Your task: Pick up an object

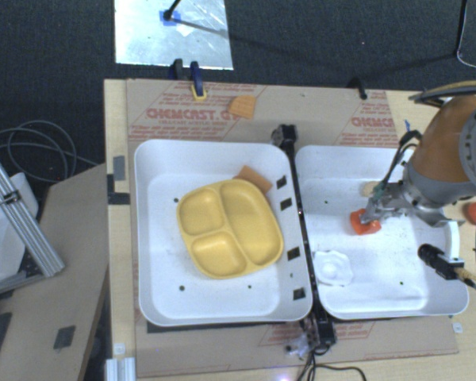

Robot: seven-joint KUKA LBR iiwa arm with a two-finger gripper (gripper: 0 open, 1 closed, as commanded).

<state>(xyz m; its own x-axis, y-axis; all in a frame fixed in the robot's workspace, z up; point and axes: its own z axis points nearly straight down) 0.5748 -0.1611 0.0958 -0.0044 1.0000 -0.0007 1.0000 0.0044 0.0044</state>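
A small orange-red object (362, 225) lies in the right bin (397, 292), near its middle. My gripper (374, 213) reaches down from the right and sits right on top of this object, covering its upper right part. A white crumpled object (332, 266) rests near the right bin's front left corner. In the left bin (155, 236) lies a yellow divided plate (229, 228), with a brown flat piece (255, 178) peeking out from behind its far edge.
The grey and orange arm (452, 153) hangs over the right bin's right side. A black divider with clips (289, 205) runs between the bins. A tan scrap (242, 106) lies on the cardboard behind the left bin. Cables hang at the bench's left.
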